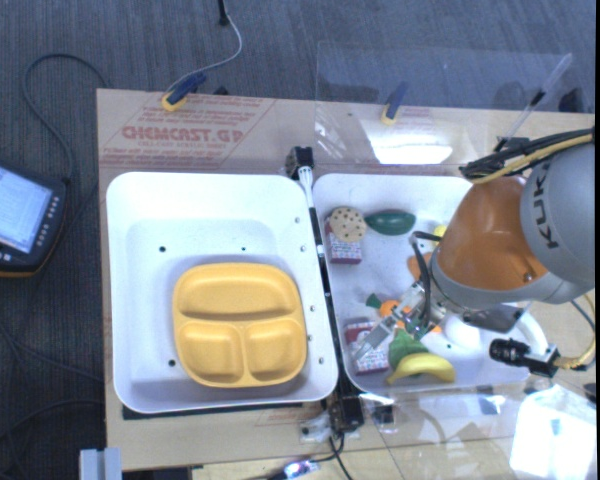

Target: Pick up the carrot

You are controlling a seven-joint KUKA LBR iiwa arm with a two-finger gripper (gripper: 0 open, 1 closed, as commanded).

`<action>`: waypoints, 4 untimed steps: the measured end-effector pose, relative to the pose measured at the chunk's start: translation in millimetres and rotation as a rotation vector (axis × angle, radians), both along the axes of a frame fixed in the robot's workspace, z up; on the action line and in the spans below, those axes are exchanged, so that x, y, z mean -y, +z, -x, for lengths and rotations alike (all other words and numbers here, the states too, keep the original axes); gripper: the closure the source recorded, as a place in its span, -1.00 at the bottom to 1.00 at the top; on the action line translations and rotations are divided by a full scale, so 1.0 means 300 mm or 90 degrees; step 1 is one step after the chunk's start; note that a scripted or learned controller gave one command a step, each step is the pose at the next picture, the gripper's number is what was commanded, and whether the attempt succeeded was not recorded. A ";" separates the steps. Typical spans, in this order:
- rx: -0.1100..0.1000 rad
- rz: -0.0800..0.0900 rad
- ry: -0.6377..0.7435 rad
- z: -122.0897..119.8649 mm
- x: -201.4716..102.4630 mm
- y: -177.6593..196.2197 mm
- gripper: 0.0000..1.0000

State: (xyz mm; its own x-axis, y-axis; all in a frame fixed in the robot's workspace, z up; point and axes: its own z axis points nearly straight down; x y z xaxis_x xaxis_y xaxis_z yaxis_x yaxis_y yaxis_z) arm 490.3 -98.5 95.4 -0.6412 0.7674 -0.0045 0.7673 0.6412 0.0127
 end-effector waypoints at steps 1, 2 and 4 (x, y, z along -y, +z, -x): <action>0.003 -0.001 -0.002 -0.008 -0.002 0.047 1.00; -0.009 0.002 -0.265 0.003 -0.364 0.294 1.00; -0.010 0.004 -0.043 0.023 -0.116 0.293 -1.00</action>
